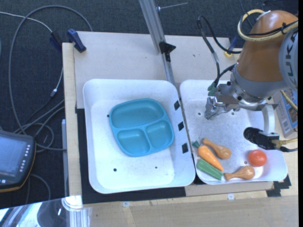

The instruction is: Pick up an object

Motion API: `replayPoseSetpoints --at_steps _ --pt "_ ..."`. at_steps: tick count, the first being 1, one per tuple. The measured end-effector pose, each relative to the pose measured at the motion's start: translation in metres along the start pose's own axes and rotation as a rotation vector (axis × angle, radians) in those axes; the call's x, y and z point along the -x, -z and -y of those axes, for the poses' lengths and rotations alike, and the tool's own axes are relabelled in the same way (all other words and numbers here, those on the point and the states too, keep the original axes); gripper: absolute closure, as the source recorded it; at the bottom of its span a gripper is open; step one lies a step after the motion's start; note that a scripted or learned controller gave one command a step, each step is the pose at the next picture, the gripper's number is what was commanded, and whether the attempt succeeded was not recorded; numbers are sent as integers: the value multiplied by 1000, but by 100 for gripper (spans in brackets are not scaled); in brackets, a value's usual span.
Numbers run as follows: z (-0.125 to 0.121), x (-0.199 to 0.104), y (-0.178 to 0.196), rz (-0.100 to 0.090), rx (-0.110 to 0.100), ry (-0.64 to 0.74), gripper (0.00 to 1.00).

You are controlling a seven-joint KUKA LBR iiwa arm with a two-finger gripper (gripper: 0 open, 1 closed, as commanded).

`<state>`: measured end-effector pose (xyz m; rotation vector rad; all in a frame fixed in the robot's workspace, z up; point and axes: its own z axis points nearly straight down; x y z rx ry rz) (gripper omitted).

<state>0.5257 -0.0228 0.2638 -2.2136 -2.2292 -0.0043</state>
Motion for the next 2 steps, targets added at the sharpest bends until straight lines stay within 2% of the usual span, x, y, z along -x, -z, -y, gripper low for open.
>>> replayPoseSetpoints --at_steps 2 --pt "-33 -119 -20 0 -1 0 100"
